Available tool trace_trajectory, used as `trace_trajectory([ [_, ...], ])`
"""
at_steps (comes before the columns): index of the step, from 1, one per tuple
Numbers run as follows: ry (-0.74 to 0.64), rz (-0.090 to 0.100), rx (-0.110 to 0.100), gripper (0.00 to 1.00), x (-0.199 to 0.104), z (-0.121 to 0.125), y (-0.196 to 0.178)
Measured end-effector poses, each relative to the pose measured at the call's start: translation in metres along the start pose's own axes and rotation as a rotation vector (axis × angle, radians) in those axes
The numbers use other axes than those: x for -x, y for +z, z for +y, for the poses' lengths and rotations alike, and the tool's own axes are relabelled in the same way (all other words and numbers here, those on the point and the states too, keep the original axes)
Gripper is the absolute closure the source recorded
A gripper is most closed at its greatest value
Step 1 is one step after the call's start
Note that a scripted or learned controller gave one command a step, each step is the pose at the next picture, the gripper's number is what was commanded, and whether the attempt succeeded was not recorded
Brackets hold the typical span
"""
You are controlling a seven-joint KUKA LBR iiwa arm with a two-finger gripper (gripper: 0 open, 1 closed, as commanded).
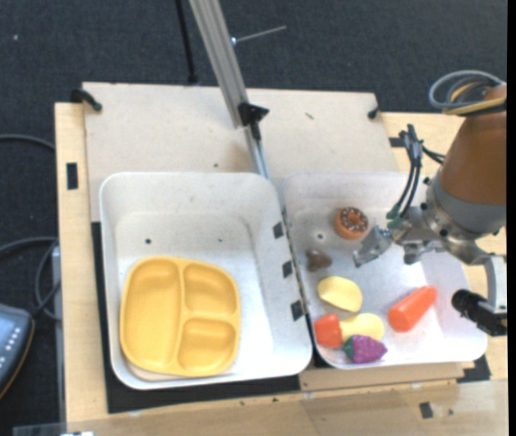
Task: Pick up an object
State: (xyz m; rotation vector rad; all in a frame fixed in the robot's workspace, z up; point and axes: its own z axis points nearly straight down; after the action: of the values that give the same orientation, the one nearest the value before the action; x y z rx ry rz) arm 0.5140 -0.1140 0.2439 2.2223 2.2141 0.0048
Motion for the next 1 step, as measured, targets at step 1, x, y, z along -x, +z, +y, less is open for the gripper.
trace_trajectory([
  [1,-0.002,-0.001,-0.005,0.00,0.0133,-0.0247,0.0139],
])
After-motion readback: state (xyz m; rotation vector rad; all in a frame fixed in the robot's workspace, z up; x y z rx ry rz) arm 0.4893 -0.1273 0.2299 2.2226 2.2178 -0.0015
